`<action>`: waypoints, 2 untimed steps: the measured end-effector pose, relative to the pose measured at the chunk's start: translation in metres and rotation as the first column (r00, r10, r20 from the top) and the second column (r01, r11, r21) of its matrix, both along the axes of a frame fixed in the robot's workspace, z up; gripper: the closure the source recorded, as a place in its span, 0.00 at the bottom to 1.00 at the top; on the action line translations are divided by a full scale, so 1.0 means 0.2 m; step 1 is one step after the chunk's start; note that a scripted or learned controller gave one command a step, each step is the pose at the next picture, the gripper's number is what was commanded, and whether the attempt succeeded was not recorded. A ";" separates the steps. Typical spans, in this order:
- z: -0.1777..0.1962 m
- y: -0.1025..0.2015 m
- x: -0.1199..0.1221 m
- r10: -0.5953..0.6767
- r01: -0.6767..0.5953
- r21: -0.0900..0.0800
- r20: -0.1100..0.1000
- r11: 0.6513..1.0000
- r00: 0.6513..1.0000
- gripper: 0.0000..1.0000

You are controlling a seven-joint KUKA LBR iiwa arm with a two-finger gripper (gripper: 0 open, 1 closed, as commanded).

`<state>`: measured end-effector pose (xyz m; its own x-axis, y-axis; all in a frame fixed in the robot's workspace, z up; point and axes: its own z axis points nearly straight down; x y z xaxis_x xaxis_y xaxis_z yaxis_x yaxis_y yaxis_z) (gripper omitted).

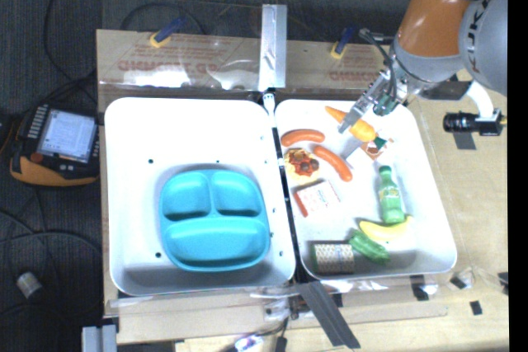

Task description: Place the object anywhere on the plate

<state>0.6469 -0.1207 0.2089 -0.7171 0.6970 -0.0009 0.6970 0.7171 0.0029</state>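
The blue plate, divided into three compartments, lies in the left bin. Over the far part of the right bin, my gripper reaches in from the upper right. A small yellow-orange object sits between its fingers, and the gripper looks shut on it. An orange carrot lies just left of the gripper, and a small red piece just below it.
The right bin also holds two sausages, a dark red toy, a white and red box, a green bottle, a banana, a green vegetable and a grey grater. A divider wall separates the bins.
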 end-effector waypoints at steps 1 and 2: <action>-0.13 0.42 -0.18 0.068 -0.068 -0.001 -0.003 0.998 0.998 1.00; -0.13 0.67 -0.32 0.226 -0.226 -0.001 -0.003 0.974 0.974 1.00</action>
<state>0.5820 0.0126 0.1837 -0.8562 0.5166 0.0001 0.5166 0.8562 0.0000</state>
